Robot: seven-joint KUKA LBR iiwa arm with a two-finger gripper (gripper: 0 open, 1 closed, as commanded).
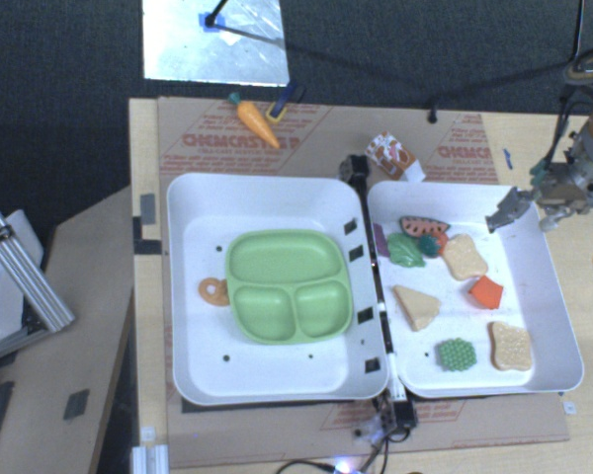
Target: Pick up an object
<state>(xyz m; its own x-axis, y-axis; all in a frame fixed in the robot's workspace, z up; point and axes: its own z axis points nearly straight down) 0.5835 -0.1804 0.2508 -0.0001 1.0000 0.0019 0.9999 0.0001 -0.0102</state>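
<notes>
The right bin (558,294) holds several toy foods: a watermelon slice (423,227), a green leafy piece (407,252), a bread slice (465,257), an orange-red block (486,291), a pale wedge (416,306), a round green piece (457,354) and a toast piece (511,346). My gripper (527,214) hovers over the bin's upper right corner, above and to the right of the bread slice. It is open, and nothing sits between its fingers.
The left bin (193,235) carries a green divided plate (287,284) and a small brown ring (214,291). Behind the bins lie a toy carrot (255,121), a wrapped snack (390,156) and a silver sheet (215,28). A metal frame (15,265) stands at far left.
</notes>
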